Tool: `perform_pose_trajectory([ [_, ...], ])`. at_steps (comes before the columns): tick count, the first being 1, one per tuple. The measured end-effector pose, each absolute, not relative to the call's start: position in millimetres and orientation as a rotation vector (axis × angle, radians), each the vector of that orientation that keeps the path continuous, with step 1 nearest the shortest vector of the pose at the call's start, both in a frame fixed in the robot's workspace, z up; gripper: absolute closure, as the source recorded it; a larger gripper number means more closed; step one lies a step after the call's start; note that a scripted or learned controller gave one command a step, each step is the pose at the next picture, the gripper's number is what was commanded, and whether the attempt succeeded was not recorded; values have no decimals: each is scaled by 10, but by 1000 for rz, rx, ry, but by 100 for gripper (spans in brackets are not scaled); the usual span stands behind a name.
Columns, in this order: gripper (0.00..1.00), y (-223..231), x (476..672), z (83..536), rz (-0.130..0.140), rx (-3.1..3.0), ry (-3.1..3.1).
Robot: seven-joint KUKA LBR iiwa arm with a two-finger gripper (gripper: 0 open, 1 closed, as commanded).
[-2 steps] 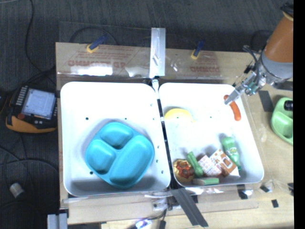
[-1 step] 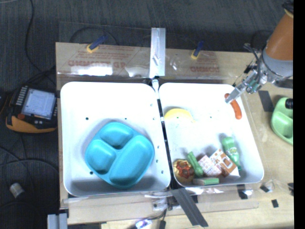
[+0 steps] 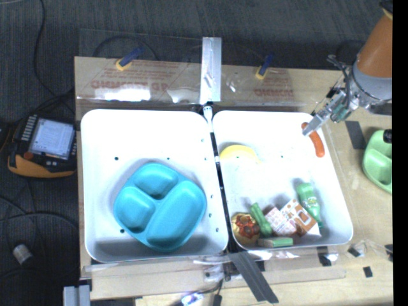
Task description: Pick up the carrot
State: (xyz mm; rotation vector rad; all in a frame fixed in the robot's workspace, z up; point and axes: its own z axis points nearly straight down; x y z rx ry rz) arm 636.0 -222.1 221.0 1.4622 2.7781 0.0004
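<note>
The carrot (image 3: pixel 318 145) is a small orange-red stick. It lies in the right bin (image 3: pixel 274 129), close against its right wall near the back corner. My gripper (image 3: pixel 317 122) hangs over that back right corner, just above and slightly left of the carrot's upper end. A small orange spot shows at the gripper's tip; I cannot tell whether it belongs to the carrot. The grey arm with its orange band reaches in from the upper right.
The right bin also holds a yellow piece (image 3: pixel 237 152), a green bottle (image 3: pixel 309 199) and a pile of small packets and toy foods (image 3: pixel 274 225) at the front. A blue divided plate (image 3: pixel 160 203) lies in the left bin (image 3: pixel 102 132). A green object (image 3: pixel 382 158) sits outside, to the right.
</note>
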Motion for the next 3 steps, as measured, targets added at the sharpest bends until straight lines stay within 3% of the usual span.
perform_pose_trajectory([
  [2, 100, -2208, 6387, 2369, 4, 1459, 2778],
  [3, 100, -2196, 5719, 2558, -2, 1428, 2798],
])
